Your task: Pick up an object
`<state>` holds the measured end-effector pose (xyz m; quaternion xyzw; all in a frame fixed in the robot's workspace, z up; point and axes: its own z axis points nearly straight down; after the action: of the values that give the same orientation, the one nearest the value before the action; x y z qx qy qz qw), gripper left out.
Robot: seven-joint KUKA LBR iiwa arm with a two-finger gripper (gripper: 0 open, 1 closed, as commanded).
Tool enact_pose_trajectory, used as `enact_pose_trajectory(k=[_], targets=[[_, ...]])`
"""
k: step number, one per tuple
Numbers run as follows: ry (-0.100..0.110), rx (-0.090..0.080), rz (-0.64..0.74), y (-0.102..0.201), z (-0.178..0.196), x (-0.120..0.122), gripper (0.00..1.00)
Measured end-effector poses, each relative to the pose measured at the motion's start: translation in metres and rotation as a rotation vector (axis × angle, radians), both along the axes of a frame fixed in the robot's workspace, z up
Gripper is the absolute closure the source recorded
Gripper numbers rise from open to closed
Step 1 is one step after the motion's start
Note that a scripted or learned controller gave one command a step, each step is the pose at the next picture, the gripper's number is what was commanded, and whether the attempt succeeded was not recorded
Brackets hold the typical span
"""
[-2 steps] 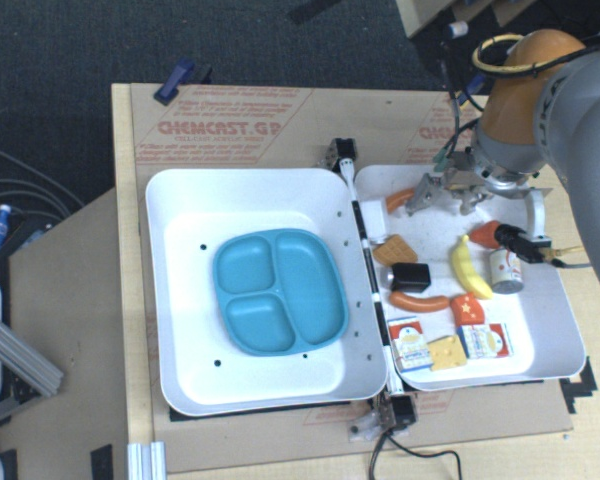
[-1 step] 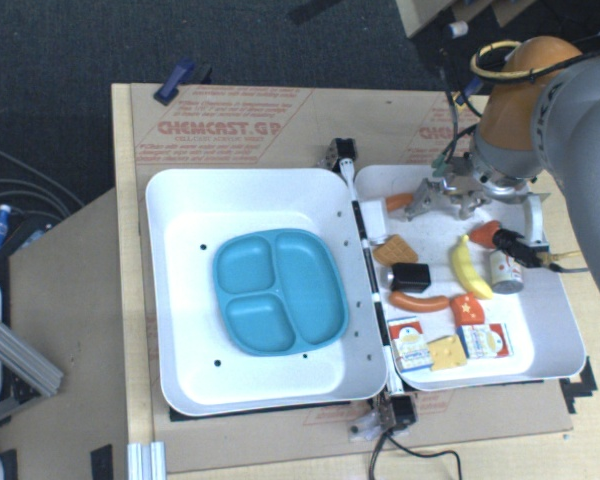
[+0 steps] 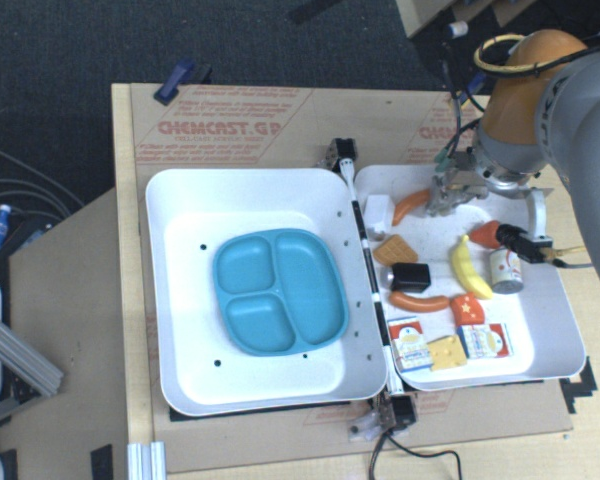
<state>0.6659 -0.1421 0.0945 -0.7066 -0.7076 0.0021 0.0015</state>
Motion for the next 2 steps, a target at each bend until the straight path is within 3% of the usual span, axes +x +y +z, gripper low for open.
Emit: enact_pose_trajectory(k=[1,2], targets=[[0.001,0.000,0.000,0.000,0.000,0.000,0.00],[0.008,-0.002,-0.001,0.016,-0.011,-0.002,0.00]])
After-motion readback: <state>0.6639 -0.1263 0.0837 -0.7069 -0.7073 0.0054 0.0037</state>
